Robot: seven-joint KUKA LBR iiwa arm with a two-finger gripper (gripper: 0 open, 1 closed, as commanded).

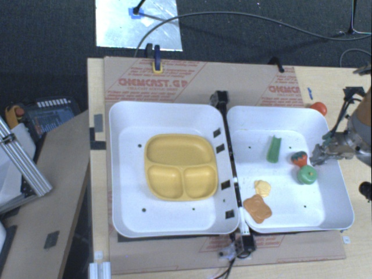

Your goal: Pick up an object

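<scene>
Dark carpet floor (46, 39) spreads behind the counter (96, 86), a shiny metal plate (116, 16) lies on it, and cables (261, 22) snake across.

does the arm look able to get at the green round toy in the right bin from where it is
Probably yes: the gripper sits at the right bin's right edge, just beside the round green toy, with nothing lying over it; a small red toy crowds it.

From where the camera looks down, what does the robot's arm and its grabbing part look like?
At the right edge of the bench, the end effector is a small grey metal piece, silvery where it catches the light, with dark joints. Behind it the arm shows a patch of orange-brown. A thin black bracket stands just above. Its finer parts are too small to make out.
</scene>
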